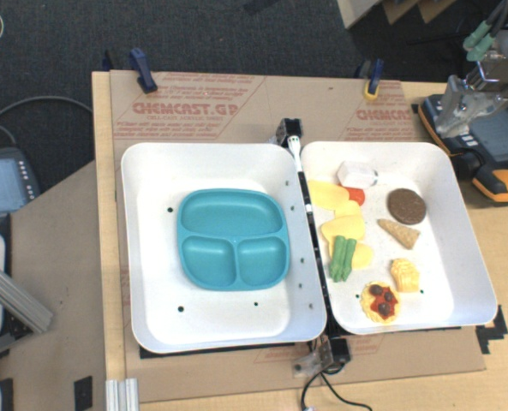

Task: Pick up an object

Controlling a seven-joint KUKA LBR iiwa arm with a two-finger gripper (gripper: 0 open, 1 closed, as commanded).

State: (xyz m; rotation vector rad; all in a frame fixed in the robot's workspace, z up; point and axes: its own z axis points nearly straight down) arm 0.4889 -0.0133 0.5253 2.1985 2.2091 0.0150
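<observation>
A: Teal plate (pixel 233 236)?
B: Flat in the left bin (pixel 138 229), three compartments, nothing in them.

A: Pickable stuff?
B: All to the right of the plate, in the right bin (pixel 463 238). Nearest the plate: yellow slice (pixel 326 194), w/ a second yellow slice (pixel 343 227) just below it. Red bit (pixel 355 196) touching the upper slice on the side away from the plate. White block (pixel 354 175) just above those, level w/ the plate's top edge or a bit higher.

A: Farther out?
B: Brown disc (pixel 405 205), well right of the plate, apart from the rest. Tan wedge (pixel 399 233) just under the disc. Green beans (pixel 343 258) level w/ the plate's lower compartments, lying on a yellow piece. Corn cob (pixel 403 275) right of the beans. Round tart (pixel 381 302) w/ red topping lowest, below the plate's bottom edge.

A: Gripper (pixel 456 116)?
B: Far right of the plate and higher, outside both bins, past the right bin's top corner. Nothing seen in it. Released or clenched: can't tell, too small and cluttered there.

A: Anything else?
B: Blue clamp (pixel 142 69) up-left of the plate, on the cardboard edge.
</observation>
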